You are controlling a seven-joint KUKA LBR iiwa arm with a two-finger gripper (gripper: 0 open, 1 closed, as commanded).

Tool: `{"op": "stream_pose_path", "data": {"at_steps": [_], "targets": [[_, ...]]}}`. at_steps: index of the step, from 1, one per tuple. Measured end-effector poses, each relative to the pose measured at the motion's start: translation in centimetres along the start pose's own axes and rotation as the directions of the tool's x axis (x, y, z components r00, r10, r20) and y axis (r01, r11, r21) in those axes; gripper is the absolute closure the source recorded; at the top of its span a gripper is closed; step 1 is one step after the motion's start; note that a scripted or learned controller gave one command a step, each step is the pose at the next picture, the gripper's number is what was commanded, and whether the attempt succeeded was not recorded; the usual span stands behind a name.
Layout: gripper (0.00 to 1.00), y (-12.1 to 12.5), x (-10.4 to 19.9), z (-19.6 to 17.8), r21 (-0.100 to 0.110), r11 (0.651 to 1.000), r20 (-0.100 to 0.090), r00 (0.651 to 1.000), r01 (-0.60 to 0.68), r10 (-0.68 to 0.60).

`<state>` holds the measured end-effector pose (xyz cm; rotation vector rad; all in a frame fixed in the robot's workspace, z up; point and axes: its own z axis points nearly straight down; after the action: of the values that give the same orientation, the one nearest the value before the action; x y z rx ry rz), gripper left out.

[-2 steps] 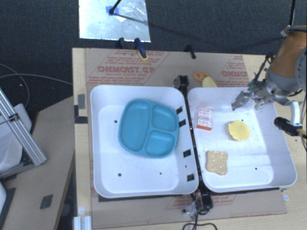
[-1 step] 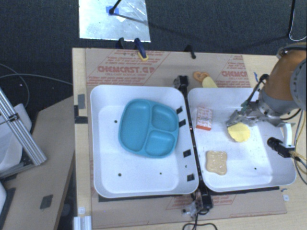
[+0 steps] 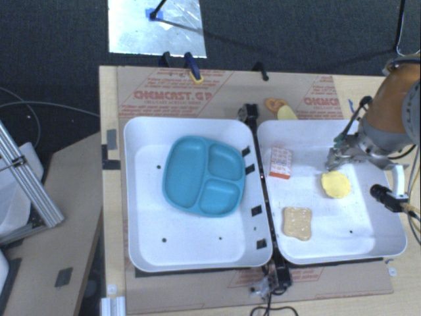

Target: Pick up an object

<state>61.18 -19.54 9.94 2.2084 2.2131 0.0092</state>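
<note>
In the right bin [image 3: 368, 242] lie a yellow round food piece [image 3: 336, 185], a tan toast slice [image 3: 297, 222] and a small red-and-white packet [image 3: 280, 162]. My gripper [image 3: 336, 160] reaches in from the right and hovers just above the yellow piece's upper edge. Nothing is seen held between its parts. The grey wrist and orange band [image 3: 395, 101] rise behind it at the right edge.
The left bin [image 3: 141, 196] holds a blue divided plate [image 3: 204, 176]. A yellow and orange toy [image 3: 281, 108] lies on the cardboard behind the right bin. Black clips run along the divider between the bins. A metal sheet [image 3: 156, 17] lies at the back.
</note>
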Motion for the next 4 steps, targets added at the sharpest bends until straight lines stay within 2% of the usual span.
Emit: {"op": "stream_pose_path", "data": {"at_steps": [1,2,3,4], "targets": [[1.00,-8.1,3.1,0.8,-0.006,1.000,0.001,1.000,-0.002,0.002],[1.00,-8.0,3.1,-0.2,-0.004,1.000,-0.001,1.000,-0.001,0.001],[1.00,-10.5,13.7,-9.1,0.012,1.000,-0.009,1.000,0.008,-0.008],[1.00,-12.3,19.9,-8.8,0.014,1.000,-0.007,1.000,0.002,-0.002]]}}
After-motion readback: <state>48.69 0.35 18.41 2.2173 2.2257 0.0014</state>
